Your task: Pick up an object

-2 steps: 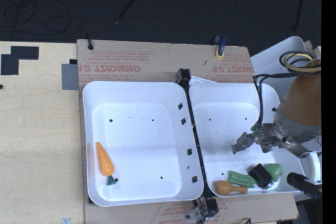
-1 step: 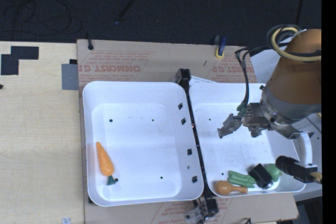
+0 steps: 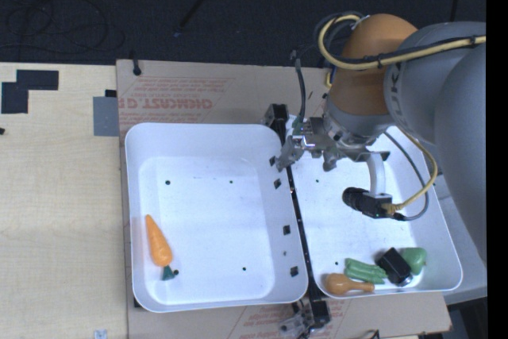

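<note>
My gripper [image 3: 300, 144] hangs over the top left corner of the right bin [image 3: 444, 238], close to the divider between the two bins, with nothing visibly held. An orange carrot with a green tip [image 3: 158, 242] lies at the lower left of the left bin [image 3: 206, 151]. Along the right bin's front edge lies a cluster: an orange pear-shaped piece [image 3: 347, 283], a green pod-like piece [image 3: 365, 271], a black block [image 3: 394, 265] and a green pepper-like piece [image 3: 414, 256]. The gripper is well above and to the left of this cluster.
The grey arm with its orange band [image 3: 373, 52] covers the right bin's upper right. A black cable fitting [image 3: 365, 202] hangs below the wrist over the bin's middle. Small black clips [image 3: 286, 230] line the divider. Cardboard [image 3: 198, 91] lies under both bins.
</note>
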### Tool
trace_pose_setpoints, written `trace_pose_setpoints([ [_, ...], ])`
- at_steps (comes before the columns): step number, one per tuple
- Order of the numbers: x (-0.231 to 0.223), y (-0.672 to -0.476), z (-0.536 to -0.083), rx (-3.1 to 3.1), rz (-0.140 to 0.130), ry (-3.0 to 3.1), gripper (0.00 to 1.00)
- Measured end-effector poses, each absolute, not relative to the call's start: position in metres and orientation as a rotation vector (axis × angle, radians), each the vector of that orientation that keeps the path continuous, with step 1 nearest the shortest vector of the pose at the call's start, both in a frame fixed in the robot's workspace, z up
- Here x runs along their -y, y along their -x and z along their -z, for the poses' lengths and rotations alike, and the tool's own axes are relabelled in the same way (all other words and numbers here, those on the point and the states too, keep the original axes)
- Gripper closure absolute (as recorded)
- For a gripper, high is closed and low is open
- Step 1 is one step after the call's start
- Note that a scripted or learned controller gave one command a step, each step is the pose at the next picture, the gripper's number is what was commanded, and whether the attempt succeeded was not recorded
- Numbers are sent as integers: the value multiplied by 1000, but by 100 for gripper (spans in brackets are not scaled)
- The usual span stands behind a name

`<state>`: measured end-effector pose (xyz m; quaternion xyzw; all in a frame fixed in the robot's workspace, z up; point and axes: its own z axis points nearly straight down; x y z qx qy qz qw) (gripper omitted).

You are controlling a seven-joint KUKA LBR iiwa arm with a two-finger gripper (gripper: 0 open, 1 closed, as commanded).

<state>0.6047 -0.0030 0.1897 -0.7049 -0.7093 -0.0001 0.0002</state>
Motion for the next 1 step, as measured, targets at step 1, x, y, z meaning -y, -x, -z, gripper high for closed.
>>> trace_pose_setpoints([
  [1,-94,-645,-187,2230,3,2211,0],
])
